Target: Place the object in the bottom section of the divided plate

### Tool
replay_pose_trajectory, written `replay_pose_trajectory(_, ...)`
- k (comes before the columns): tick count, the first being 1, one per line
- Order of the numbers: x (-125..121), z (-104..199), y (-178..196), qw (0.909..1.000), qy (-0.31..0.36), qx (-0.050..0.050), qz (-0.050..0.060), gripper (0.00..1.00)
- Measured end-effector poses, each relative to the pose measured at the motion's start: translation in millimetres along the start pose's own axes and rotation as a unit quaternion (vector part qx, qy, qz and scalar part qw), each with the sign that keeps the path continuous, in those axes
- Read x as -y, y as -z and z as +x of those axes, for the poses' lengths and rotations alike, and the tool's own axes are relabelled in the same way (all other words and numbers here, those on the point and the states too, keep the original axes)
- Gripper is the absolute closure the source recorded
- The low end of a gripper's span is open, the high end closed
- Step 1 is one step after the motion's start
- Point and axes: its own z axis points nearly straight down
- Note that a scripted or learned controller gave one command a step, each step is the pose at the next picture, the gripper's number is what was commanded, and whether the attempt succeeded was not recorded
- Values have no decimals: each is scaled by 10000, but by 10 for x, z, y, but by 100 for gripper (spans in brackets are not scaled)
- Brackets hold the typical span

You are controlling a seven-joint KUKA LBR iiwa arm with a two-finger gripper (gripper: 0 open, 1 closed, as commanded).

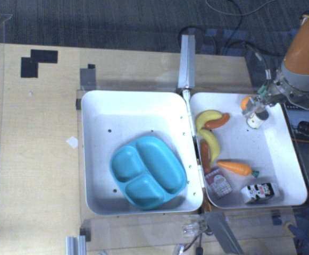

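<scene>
I see the big wooden bench [37, 158] with two white bins on it. The left bin [95, 142] has the blue divided plate [149, 171] in it. All three parts of the plate look bare, and so does the bottom part, nearest to me. So I think the job has hardly begun: nothing is on the plate yet, and the pick, the carry and the drop are all left to do.

The right bin [282, 163] holds the food toys. My arm [303, 52] comes in over its far corner. The claw [258, 108] hangs low there, just over a small orange and white thing [250, 113]. I think that is the thing to move, but I am not sure. It sits well apart from the plate. The claw is small and blurry from here, so I cannot tell if it is wide, narrow or holding something.

Also in that bin are two bananas [210, 132], a carrot [235, 168], a red sausage [217, 122], a pink packet [218, 184] and a little carton [258, 192] with black and white patches. The writing on the packet and carton is too small to read.
</scene>
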Motion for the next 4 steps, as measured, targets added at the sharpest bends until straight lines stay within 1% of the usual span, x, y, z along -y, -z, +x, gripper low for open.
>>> replay_pose_trajectory(1,-153,-308,1175,9989,459,13,-11,100)
replay_pose_trajectory(2,125,122,1769,9775,2109,12,-10,100)
replay_pose_trajectory(3,529,370,1894,9506,3105,11,-7,100)
replay_pose_trajectory(4,795,668,1639,9061,4231,4,-2,100)
